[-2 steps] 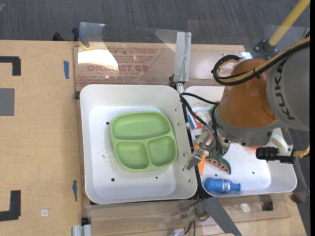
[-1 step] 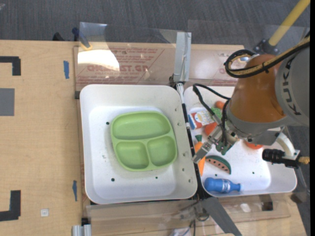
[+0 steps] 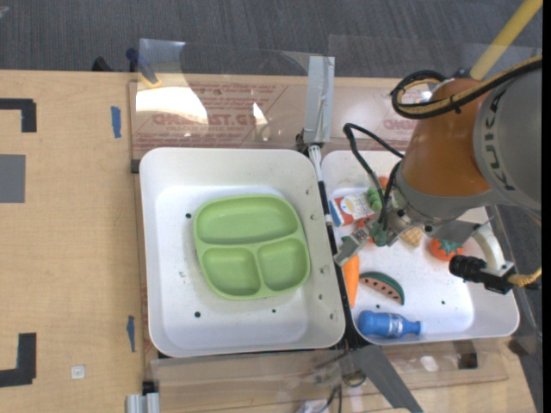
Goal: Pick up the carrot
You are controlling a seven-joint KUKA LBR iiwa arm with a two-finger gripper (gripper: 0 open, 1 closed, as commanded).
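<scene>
Camera view: gripper [image 3: 368, 237] hangs over the right bin [image 3: 495, 317], finger state impossible to tell; carrot [image 3: 351, 275] lies at its seven o'clock, watermelon slice [image 3: 382, 286] beside it.

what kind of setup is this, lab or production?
Most likely a robotics lab test bench: two white bins on a plywood bench marked with tape, toy items like a carrot and watermelon slice, and a green divided plate.

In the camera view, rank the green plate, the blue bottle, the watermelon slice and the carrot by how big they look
1. green plate, far the largest
2. blue bottle
3. watermelon slice and carrot look about alike; the carrot may be partly hidden, so unranked.
</scene>
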